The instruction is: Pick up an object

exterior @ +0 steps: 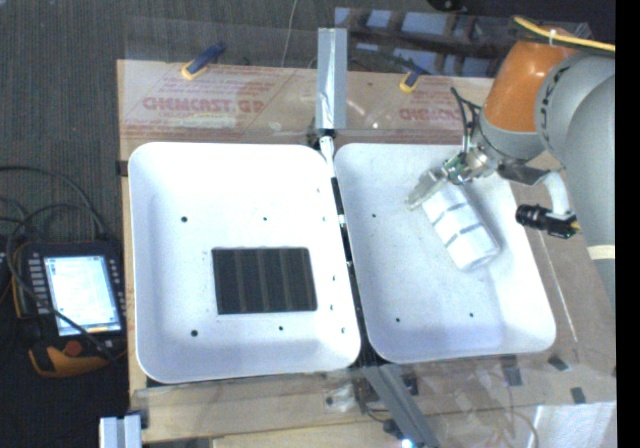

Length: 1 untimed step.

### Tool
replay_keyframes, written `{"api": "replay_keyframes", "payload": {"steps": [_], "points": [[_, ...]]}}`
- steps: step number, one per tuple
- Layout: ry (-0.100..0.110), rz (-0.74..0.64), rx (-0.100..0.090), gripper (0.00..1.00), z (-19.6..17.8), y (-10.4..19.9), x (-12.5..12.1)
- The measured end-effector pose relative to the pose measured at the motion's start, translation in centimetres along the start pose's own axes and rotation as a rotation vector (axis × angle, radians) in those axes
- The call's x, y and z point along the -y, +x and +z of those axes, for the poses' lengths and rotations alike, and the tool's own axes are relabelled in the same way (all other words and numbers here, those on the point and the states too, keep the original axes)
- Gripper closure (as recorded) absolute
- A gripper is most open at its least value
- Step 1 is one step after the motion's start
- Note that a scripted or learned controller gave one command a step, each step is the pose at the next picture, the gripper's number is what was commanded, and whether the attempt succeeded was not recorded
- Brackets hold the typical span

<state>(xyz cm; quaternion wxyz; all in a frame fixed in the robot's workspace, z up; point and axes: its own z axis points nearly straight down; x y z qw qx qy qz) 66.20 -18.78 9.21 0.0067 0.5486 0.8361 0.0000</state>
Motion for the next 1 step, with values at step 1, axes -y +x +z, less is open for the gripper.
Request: {"api": "replay_keyframes", "payload": {"steps": [1], "points": [[-0.002, 0.082, 0.000, 0.00, -0.13, 1.43, 6.28]]}}
